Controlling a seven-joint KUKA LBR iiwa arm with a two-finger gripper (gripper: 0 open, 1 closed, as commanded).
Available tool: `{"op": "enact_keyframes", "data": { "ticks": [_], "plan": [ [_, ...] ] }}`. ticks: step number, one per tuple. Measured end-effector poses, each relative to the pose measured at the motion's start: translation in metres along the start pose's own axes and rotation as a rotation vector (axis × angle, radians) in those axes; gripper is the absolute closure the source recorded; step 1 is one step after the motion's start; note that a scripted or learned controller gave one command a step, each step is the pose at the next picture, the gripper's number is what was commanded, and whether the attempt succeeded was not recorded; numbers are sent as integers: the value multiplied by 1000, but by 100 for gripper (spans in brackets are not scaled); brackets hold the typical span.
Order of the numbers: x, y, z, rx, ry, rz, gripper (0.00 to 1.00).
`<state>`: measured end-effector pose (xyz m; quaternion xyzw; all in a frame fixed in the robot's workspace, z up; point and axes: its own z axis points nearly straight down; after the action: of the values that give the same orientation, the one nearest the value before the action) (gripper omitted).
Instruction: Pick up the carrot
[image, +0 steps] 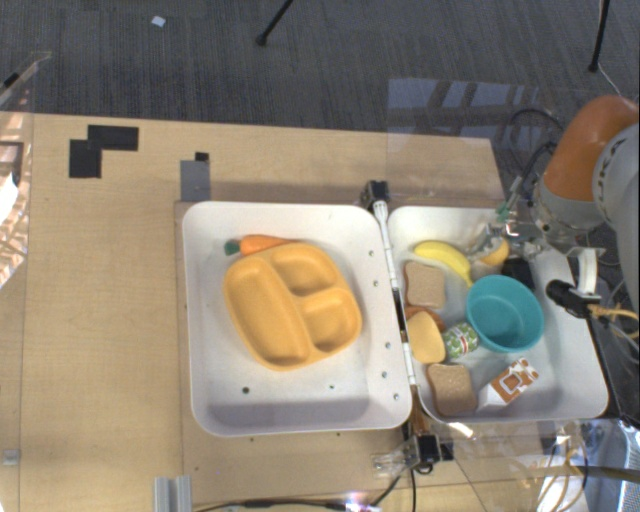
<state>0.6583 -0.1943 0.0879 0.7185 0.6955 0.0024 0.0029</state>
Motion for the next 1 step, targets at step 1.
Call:
{"op": "enact_keyframes", "data": {
  "ticks": [1],
  "plan": [
    [-2, 13, -1, 10, 7, -16, 0]
  ]
}}
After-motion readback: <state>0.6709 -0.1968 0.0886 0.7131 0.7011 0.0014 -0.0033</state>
